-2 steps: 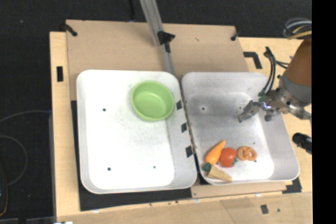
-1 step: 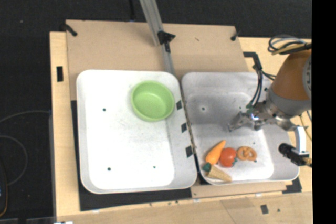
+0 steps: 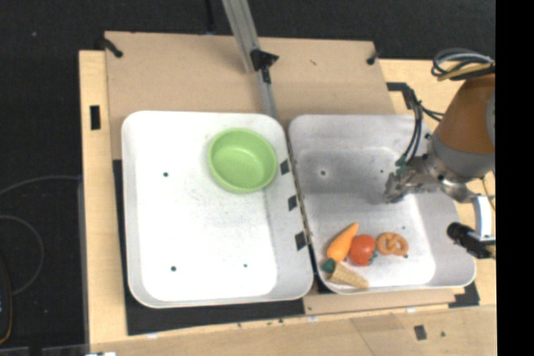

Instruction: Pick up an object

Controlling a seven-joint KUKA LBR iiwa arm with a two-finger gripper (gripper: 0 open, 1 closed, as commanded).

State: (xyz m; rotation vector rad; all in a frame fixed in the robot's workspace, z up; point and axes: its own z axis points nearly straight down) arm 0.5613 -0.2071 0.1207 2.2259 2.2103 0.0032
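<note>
We see a tan bench [image 3: 183, 79] on dark floor. Left of the right bin [image 3: 350, 146], a smooth round green bowl [image 3: 243, 161]; inside it, carrot [image 3: 341, 243], tomato [image 3: 362, 250], pretzel [image 3: 391, 243]. The gripper [image 3: 395, 186] hovers above them, its state unclear to us.

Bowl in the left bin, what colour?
Light green. The bowl shows plainly in the camera view, near the left bin's upper right corner.

Two bins [image 3: 150, 204], white, faintly grey-speckled; bowl [image 3: 243, 160] lime green; carrot [image 3: 341, 243] orange; tomato [image 3: 362, 250] red; pretzel [image 3: 391, 243] golden brown; cone [image 3: 346, 277] tan with green end; tabletop [image 3: 183, 79] pale brown; arm [image 3: 467, 133] orange band over grey.
</note>
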